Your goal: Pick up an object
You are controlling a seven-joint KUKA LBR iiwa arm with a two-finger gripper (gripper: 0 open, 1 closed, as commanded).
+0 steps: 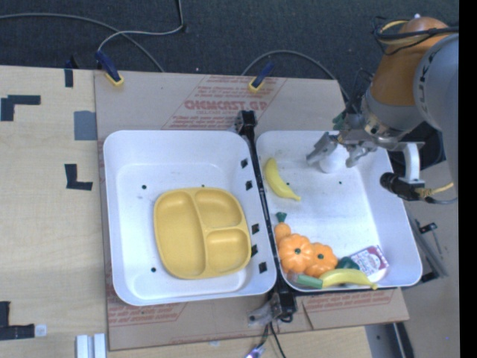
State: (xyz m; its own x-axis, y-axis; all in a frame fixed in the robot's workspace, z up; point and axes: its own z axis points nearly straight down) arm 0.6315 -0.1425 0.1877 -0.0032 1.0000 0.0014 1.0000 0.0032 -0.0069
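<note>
My gripper [337,154] hangs over the far part of the right bin [387,215], its grey fingers [320,148] spread open. A small white rounded shape [329,163] lies just under them; I cannot tell whether it is a loose object, and the fingers do not grip it. A yellow banana [280,180] lies to the gripper's left by the bin's inner wall. At the near end sit orange pumpkins [305,253], a second banana [347,277], a green piece [308,281] and a red-and-white packet [370,260].
The left bin [127,200] holds a yellow divided plate [201,230]. The grey arm with its orange band [406,58] comes in from the upper right. Clamps and cables lie on the cardboard behind the bins.
</note>
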